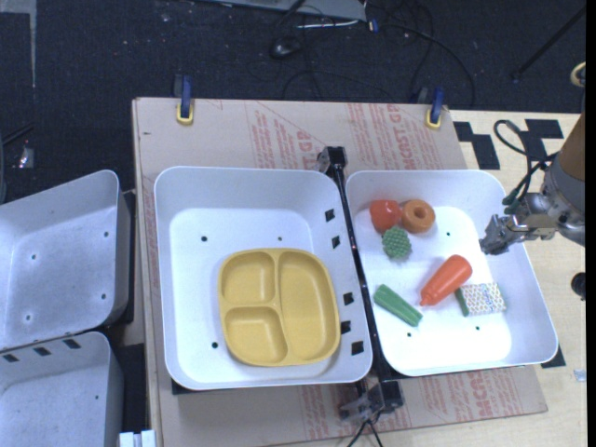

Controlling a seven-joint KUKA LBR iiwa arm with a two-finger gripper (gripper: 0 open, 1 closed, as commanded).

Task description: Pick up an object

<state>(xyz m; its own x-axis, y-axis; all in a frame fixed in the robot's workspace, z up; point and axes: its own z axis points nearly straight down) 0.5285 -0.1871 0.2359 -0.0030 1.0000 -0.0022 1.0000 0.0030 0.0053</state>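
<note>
Around the carrot, lying tilted mid-bin: red tomato and orange donut touching up top, green bumpy ball between, green pod lower left, patterned block just right.
</note>
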